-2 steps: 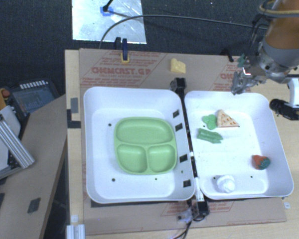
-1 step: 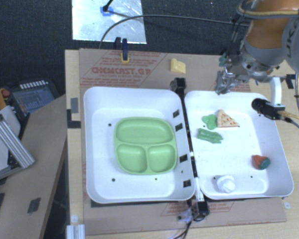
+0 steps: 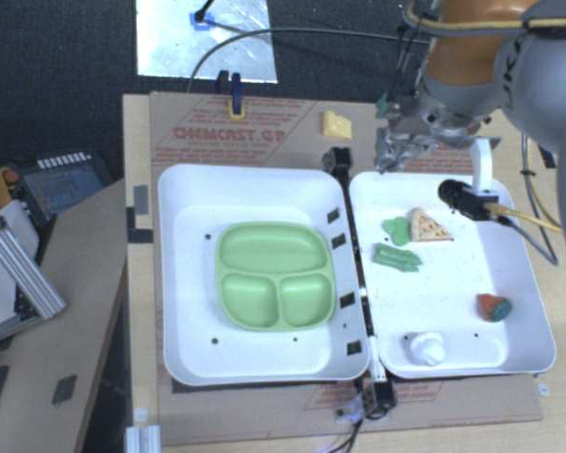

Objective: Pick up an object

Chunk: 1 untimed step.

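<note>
Hanging over the far edge of the right bin, my pincer sits at the bin's back-left corner, close to the black divider clips where the two bins meet; whether it is parted or closed I cannot tell from this angle, and I see nothing gripped in it. My grey arm, with its orange band, reaches in from the right and covers the upper right of the scene. Below me in the right bin lie the things I could pick: a triangular pizza-slice toy just beside a small green leaf-like piece, a longer green piece near them toward the front, a red and teal strawberry-like toy well apart by the right wall, and a white bottle-shaped object lying near the front edge. A black cylindrical fitting with a yellow cable juts over the bin's far right side (it seems part of my rig rather than a toy). The left bin holds a pale green divided tray with three compartments. A yellow wedge rests on the cardboard behind the bins.
</note>
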{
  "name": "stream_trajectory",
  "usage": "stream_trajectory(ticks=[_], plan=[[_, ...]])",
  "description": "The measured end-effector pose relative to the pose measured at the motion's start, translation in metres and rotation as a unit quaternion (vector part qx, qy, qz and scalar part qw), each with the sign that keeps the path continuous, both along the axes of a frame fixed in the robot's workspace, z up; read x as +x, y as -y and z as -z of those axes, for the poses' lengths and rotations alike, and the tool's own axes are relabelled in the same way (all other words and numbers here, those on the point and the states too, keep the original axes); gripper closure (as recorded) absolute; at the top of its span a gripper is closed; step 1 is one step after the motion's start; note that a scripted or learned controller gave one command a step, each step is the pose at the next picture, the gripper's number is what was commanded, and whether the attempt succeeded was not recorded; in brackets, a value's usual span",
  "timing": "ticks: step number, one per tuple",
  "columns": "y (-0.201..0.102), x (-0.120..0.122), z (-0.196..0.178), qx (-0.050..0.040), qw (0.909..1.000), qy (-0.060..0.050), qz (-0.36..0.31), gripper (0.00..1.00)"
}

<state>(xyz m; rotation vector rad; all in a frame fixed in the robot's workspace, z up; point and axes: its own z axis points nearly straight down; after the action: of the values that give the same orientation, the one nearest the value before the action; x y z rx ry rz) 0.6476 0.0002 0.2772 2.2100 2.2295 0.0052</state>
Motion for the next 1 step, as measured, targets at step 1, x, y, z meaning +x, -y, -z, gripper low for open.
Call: stream_trajectory(ticks=[1], plan=[[-0.0540, 0.0005, 0.0017, 0.0005, 1.0000, 0.000, 0.000, 1.00]])
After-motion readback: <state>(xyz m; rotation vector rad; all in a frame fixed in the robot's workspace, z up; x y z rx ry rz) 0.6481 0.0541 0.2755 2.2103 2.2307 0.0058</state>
